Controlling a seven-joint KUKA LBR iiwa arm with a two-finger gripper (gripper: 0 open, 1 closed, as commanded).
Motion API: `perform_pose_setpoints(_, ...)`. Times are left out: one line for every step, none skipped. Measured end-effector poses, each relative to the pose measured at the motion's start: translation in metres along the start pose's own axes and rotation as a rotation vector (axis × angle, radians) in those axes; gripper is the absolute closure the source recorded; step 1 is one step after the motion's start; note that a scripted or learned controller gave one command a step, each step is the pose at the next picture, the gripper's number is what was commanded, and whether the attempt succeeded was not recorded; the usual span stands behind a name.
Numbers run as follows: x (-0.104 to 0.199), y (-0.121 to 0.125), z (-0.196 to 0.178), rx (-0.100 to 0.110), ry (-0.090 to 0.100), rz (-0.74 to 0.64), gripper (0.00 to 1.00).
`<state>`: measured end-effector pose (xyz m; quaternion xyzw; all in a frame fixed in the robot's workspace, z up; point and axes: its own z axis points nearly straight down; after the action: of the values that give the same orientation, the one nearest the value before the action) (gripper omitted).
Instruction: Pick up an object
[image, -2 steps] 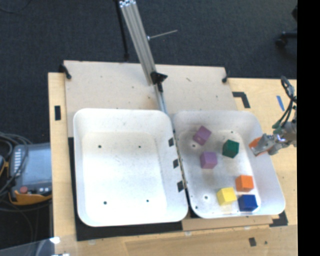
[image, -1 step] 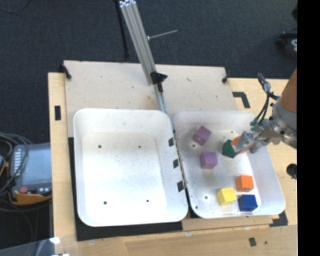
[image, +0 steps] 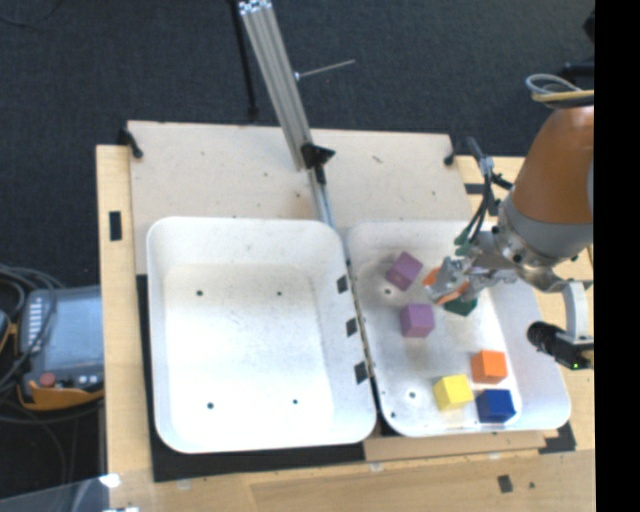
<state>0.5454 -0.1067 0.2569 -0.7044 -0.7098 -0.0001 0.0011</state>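
Gripper (image: 455, 287) hangs low over the right bin (image: 530, 415), in its upper middle. Cannot tell whether it is open or closed; something orange and dark green shows at its tip, hold unconfirmed. Nearest candidates: purple cube (image: 417, 320) just left and below the gripper, second purple cube (image: 404, 270) just left and above. Orange cube (image: 489, 366), yellow cube (image: 452, 391) and blue cube (image: 495, 405) cluster well below it. Purple pair crowds any leftward approach, I judge.

Arm (image: 555, 180) reaches in from right, end effector (image: 455, 288) low over right bin (image: 520, 320) — small dark green object (image: 462, 307) just beneath. Two purple cubes (image: 404, 270) (image: 417, 320) close to left of it. Orange cube (image: 489, 366), yellow cube (image: 452, 391), blue cube (image: 495, 405) clustered at bin's near edge. Left bin (image: 250, 330) beside it on surface (image: 210, 170).
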Motion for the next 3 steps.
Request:
perform_pose_setpoints(0.050, 0.018, -0.007, -0.003, 0.000, -0.001, 1.00)
perform_pose_setpoints(0.094, 0.045, -0.008, -0.003, -0.001, 0.000, 1.00)
perform_pose_setpoints(0.141, 0.063, 0.009, -0.001, -0.002, 0.001, 1.00)
